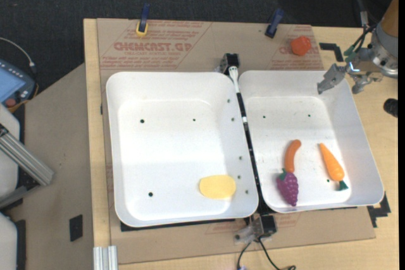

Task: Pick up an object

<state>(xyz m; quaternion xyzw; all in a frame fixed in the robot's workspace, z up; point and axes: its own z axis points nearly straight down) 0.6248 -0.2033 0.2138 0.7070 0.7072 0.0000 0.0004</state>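
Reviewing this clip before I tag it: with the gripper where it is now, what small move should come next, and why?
Probably a short move inward over the right bin, toward the carrot. The gripper sits at that bin's far right rim with nothing between its fingers, apart from every object. The carrot is the nearest of them, lying free of the orange sausage-shaped toy and the grapes.

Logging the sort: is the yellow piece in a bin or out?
In: the yellow piece lies flat inside the left bin.

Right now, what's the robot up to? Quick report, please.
Tool open, holding nothing, over right bin's far right corner. Carrot, orange sausage, purple grapes untouched in that bin. Nothing in the way.
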